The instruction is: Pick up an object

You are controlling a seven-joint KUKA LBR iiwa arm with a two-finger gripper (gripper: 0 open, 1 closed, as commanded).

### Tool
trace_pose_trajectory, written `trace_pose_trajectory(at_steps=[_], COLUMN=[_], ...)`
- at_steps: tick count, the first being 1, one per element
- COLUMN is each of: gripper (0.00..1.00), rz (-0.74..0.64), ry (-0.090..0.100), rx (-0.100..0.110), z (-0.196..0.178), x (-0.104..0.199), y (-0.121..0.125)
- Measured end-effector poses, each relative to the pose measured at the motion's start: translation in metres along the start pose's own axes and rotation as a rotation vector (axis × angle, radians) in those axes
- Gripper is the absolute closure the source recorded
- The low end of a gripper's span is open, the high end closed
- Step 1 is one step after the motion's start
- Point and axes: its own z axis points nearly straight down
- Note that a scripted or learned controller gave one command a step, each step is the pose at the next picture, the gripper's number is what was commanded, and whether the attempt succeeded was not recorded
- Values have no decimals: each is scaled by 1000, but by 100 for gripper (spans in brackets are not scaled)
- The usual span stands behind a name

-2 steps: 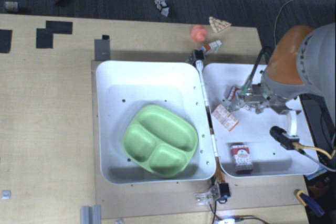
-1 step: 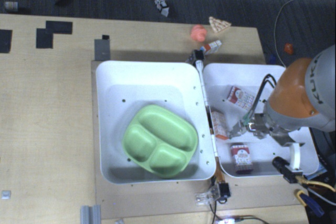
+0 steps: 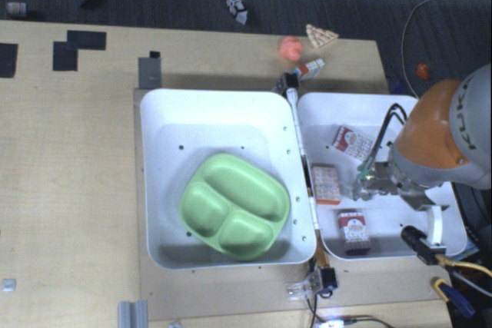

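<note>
The arm's fingers hang in the right bin; I cannot tell whether they are apart. Just left of them lies a small card packet, another red packet just below.

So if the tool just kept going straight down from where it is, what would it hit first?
Probably bare floor of the right bin, in the gap between the small flat packets. The tool hangs above that spot, though depth is hard to judge from this slant.

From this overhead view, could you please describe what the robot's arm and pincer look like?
The arm is bulky and rounded, grey with a broad orange band above the wrist. A thin black cable loops along it. The pincer is a small, dark grey metal assembly.
</note>
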Motion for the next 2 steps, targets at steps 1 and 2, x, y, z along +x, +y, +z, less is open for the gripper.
trace_pose_trajectory(at_steps=[1, 2], gripper=[100, 100], rz=[-1, -5], ry=[-2, 2], rx=[7, 7], z=[14, -87], x=[-92, -29], y=[90, 161])
